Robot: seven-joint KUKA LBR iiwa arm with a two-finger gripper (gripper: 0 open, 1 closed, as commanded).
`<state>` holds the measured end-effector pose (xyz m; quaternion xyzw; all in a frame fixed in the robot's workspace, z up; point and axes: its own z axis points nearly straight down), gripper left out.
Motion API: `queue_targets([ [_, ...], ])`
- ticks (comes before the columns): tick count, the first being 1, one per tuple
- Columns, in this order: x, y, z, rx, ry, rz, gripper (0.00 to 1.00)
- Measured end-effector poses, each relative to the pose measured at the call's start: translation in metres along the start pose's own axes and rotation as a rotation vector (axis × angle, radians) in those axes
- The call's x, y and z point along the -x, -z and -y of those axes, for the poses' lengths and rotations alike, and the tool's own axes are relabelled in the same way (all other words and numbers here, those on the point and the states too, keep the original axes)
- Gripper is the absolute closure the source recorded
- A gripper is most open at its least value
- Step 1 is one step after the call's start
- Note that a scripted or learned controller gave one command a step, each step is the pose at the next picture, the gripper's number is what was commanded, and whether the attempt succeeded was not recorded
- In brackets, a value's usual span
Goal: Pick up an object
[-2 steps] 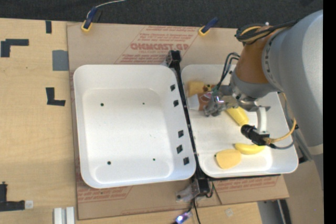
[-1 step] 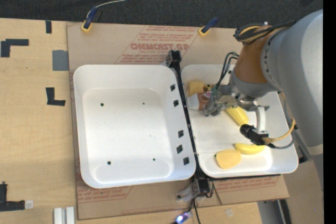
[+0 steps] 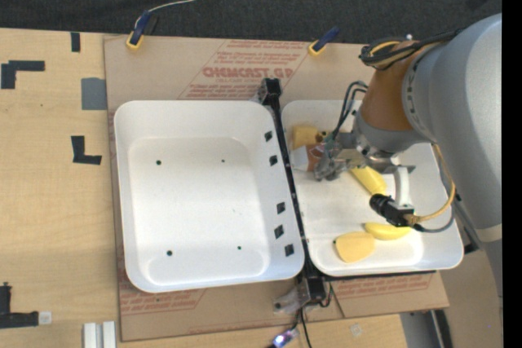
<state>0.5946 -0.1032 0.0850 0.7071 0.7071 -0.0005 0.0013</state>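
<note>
My gripper [image 3: 329, 165] hangs low over the upper left part of the right bin [image 3: 326, 216], below the orange wrist band. A yellow block [image 3: 303, 135] lies just left of it near the bin divider, with a brownish object [image 3: 316, 152] right beside the gripper. A long yellow banana-like piece [image 3: 367, 178] runs diagonally under the wrist. Another yellow curved piece [image 3: 388, 231] lies lower right, partly behind a black cable plug. A pale yellow rounded object [image 3: 353, 247] rests near the bin's front edge.
The left bin [image 3: 196, 191] stands beside the right one, with a black clip-lined divider [image 3: 281, 175] between them. The grey arm [image 3: 465, 110] covers the right bin's right side. Both bins sit on a cardboard sheet [image 3: 236, 69].
</note>
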Motion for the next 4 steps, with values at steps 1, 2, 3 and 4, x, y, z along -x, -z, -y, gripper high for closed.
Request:
queue_targets([
  [1, 0.003, -0.001, -0.006, -0.017, 0.002, -0.008, 1.00],
  [2, -0.001, 0.001, 0.049, 0.001, 0.000, -0.002, 1.00],
  [3, -0.001, -0.001, -0.006, -0.013, 0.002, -0.005, 1.00],
  [4, -0.004, 0.000, 0.023, 0.001, 0.000, -0.001, 1.00],
])
